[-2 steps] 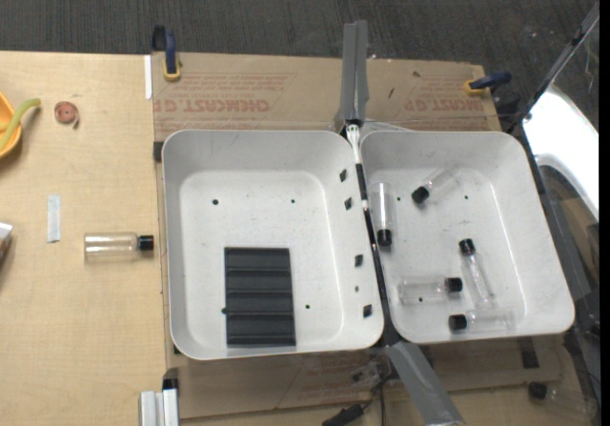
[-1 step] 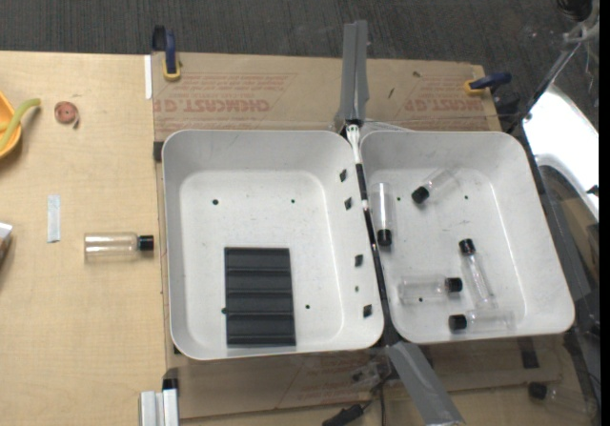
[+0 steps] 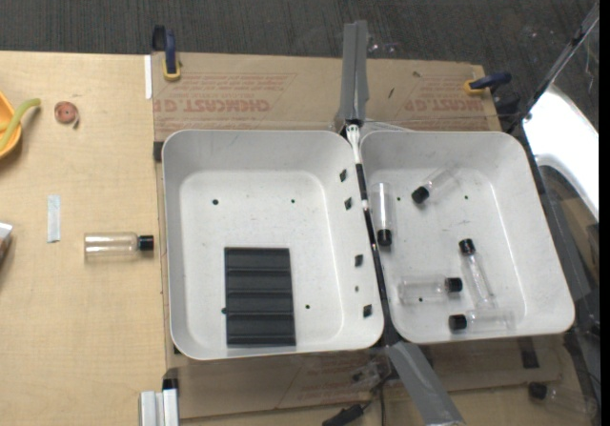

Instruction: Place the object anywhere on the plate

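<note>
Nearest, toward the front edge of the left bin point(image 3: 176, 224), lies a black ribbed plate point(image 3: 257, 295). Five clear black-capped vials point(image 3: 431, 291) lie in the right bin point(image 3: 534, 214) — two by its front edge, one mid-right, one along its left wall, one farther back. Another capped vial point(image 3: 116, 244) lies on the surface point(image 3: 76, 338), left of both bins.

a clear vial point(image 3: 116, 244) with black cap is laid on the surface point(image 3: 76, 319), left of the bins; a small round disc point(image 3: 65, 112) is noted farther back.
</note>
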{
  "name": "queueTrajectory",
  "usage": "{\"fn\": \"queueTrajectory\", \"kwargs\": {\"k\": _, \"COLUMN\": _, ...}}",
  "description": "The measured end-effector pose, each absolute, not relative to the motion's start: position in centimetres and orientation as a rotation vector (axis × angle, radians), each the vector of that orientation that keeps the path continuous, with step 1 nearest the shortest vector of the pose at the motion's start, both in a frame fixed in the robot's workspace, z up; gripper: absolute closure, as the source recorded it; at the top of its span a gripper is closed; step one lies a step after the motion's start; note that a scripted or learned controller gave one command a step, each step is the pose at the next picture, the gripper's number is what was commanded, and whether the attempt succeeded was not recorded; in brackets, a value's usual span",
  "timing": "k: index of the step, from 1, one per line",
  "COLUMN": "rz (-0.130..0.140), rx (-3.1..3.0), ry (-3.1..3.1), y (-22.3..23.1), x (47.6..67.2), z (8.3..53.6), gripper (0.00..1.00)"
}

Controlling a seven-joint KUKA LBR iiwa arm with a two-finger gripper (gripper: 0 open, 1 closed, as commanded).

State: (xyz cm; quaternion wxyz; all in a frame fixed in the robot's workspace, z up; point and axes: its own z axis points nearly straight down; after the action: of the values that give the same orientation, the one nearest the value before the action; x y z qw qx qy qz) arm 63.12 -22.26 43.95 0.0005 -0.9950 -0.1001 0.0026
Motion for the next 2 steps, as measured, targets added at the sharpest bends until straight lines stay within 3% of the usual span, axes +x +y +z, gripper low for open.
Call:
{"fn": "queueTrajectory", "kwargs": {"k": 1, "rz": 0.008, "rx": -3.125, "ry": -0.312, "y": -21.1, "x": 55.5, "z": 44.0, "gripper": 0.00}}
{"fn": "queueTrajectory", "kwargs": {"k": 2, "rz": 0.007, "rx": -3.126, "ry": -0.312, "y": -14.7, "x": 63.0, "z": 44.0, "gripper": 0.00}}
